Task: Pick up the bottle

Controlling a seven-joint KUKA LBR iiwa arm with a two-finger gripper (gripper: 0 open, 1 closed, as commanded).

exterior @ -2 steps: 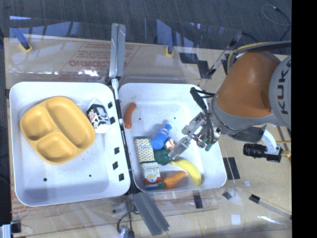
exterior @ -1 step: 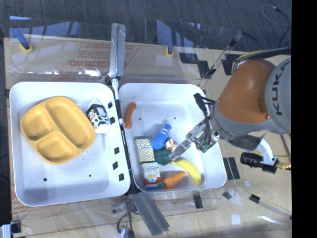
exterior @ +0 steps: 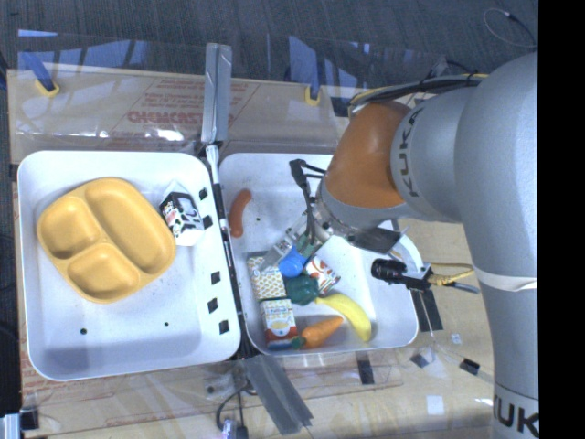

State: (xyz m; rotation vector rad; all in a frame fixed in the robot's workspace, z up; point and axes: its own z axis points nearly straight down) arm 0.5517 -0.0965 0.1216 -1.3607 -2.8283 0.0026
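Observation:
The bottle (exterior: 300,283) lies in the right bin (exterior: 393,323), dark green with a blue cap (exterior: 291,265) pointing up-left. It rests among other items near the bin's middle. My gripper (exterior: 306,239) hangs from the orange-banded wrist just above the blue cap, close to or touching it. The wrist and arm hide the back right part of the bin. The bottle still lies on the pile.
Around the bottle lie a patterned box (exterior: 266,283), a juice carton (exterior: 277,316), a carrot (exterior: 320,330), a banana (exterior: 351,315), a red-and-white packet (exterior: 322,271) and a sausage (exterior: 239,212). The left bin (exterior: 55,337) holds a yellow divided plate (exterior: 105,238) and a black-and-white packet (exterior: 185,214).

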